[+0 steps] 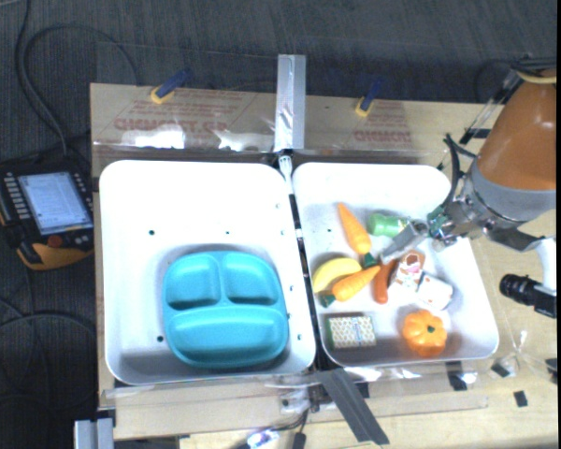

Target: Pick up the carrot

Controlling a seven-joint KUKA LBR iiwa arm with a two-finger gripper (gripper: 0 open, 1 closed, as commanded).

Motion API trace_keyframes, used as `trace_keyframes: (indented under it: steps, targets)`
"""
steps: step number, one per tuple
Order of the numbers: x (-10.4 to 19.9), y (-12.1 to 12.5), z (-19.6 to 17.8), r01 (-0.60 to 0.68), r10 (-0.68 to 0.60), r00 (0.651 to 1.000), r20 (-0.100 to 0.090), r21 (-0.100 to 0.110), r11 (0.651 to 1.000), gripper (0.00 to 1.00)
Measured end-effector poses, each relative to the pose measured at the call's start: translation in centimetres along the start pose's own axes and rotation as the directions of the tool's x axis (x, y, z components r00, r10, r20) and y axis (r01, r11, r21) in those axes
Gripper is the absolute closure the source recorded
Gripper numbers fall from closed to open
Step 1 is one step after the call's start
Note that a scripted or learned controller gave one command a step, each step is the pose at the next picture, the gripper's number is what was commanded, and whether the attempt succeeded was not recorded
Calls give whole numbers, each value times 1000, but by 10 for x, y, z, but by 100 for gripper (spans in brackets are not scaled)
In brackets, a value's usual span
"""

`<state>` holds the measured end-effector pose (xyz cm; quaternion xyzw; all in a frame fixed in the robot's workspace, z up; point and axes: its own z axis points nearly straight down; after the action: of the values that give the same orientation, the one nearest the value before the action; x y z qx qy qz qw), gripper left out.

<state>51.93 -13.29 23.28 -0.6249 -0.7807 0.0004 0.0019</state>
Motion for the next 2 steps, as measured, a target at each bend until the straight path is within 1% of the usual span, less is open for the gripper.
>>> trace_keyframes:
  steps: [1, 2]
  targets:
    - [12, 99, 129, -106, 106, 994, 1, 2, 994, 0]
    - [13, 98, 122, -104, 104, 995, 0, 7, 995, 100]
